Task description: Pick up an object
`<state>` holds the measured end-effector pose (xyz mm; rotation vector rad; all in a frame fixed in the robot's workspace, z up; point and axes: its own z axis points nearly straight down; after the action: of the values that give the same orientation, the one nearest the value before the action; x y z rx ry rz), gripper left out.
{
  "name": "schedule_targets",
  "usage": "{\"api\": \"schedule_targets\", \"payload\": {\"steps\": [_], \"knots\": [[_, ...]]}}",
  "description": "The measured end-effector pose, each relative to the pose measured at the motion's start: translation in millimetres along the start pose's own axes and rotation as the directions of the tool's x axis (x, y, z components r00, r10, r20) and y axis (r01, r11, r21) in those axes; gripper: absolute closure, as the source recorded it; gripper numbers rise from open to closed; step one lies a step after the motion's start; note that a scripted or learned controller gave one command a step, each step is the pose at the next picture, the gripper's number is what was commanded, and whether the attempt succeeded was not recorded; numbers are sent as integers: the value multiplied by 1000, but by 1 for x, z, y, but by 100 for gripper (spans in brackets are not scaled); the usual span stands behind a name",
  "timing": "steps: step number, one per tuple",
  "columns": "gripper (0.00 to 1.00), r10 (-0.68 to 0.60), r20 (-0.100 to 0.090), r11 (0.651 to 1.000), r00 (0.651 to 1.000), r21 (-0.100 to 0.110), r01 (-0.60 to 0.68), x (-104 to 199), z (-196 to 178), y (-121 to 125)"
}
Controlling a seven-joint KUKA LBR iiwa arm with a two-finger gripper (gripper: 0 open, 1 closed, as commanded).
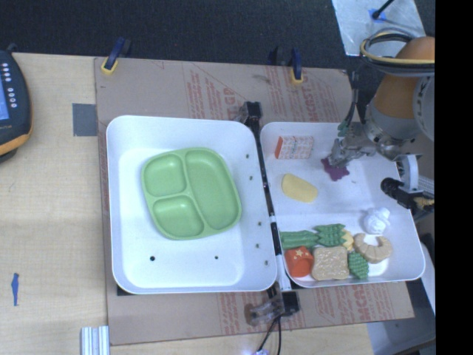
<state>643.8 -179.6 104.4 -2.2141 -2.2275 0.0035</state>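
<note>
Claw (pixel 341 156) tips blurred over purple thing (pixel 337 171); handheld device (pixel 12 98) cut by left edge.

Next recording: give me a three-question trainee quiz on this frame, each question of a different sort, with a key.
1. True or false: the green divided tray lies in the left bin.
2. Multiple choice: the end effector is right above which item? A) yellow piece B) purple object C) slice of toast
3. Fill in: the small carton lies near the ___ edge of the right bin in the camera view (top or bottom).

Key: 1 true. 2 B; whether it is gripped cannot be judged from here. 3 top.
</note>
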Motion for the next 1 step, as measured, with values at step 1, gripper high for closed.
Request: {"api": "schedule_targets", "payload": {"steps": [1], "knots": [[0,0,0,1000,1000,1,0,0,1,0]]}}
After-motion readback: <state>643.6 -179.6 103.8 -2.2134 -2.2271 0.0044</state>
